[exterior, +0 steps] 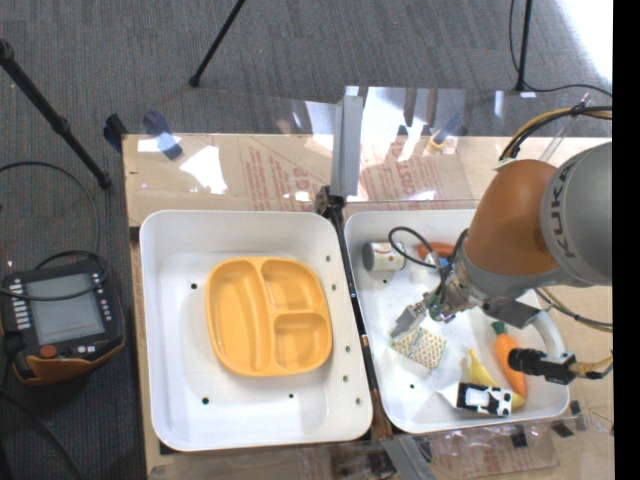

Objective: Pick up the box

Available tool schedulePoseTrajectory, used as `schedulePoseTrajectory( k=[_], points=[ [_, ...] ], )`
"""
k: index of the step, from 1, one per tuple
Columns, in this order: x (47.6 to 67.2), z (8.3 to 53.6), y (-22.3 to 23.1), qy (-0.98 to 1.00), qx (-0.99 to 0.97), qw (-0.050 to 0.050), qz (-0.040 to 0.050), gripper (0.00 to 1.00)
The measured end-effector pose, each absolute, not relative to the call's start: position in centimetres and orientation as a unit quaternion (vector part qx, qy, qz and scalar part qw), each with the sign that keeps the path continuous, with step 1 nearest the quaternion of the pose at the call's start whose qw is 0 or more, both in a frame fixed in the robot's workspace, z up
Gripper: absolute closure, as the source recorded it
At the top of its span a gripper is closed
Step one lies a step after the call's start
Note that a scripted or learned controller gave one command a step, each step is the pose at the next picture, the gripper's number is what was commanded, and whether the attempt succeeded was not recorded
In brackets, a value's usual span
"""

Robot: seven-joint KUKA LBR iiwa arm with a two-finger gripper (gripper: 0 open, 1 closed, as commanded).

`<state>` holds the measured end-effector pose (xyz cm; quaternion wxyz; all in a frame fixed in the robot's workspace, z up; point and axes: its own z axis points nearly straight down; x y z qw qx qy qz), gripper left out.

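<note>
Carrot [510,360] and banana [481,368] beside box [419,346]

Grey carpet [300,38], tripod legs [222,30]

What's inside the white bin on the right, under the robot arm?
The right white bin holds a small patterned box, an orange carrot, a yellow banana, a black-and-white cow-print item and a grey cylinder. The arm covers the bin's far right part.
</note>
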<state>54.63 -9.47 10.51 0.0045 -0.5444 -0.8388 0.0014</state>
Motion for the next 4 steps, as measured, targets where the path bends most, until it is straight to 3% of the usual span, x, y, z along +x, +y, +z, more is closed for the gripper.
schedulePoseTrajectory(
  k=[1, 2, 3, 4],
  points=[
    [53.4, 8.3, -10.2, -0.825, -0.565, 0.004, 0.0011, 0.00],
    [60.1, 8.7, -9.6, -0.803, -0.597, 0.003, 0.0013, 0.00],
    [51.6, 8.3, -10.0, -0.765, -0.644, 0.005, 0.0018, 0.00],
    [51.5, 8.8, -10.1, -0.763, -0.647, 0.008, 0.0035, 1.00]
  ],
)
